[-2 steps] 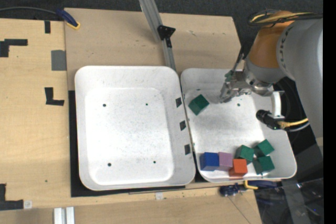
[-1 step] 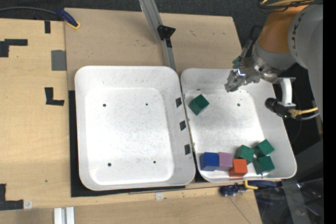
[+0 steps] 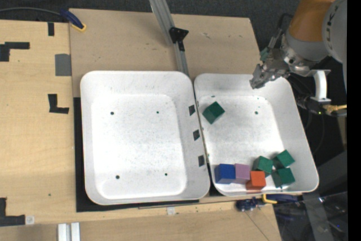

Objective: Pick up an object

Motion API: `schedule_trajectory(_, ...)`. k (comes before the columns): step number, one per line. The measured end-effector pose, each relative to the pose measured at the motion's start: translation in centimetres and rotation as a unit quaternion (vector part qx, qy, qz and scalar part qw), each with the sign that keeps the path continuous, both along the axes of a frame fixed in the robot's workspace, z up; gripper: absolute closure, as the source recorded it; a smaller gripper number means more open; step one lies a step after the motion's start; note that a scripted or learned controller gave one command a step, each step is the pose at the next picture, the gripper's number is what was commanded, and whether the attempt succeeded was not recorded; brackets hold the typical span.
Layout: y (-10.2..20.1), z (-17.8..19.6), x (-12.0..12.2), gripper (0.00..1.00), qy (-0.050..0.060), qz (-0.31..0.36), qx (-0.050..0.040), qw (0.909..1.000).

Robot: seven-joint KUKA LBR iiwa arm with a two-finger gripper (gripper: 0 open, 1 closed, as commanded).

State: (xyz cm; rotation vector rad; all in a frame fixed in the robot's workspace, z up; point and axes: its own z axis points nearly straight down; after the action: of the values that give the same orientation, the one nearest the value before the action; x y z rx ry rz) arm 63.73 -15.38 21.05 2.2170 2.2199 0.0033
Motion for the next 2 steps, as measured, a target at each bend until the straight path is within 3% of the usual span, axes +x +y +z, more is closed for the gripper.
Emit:
schedule_trajectory(1, 0.0, 3.1, 0.1, 1.00, 0.001, 0.000, 0.0005, 1.0000)
schedule_trajectory(2, 4.3, 2.4, -2.5, 1.00, 0.003, 0.001, 0.0011, 1.0000)
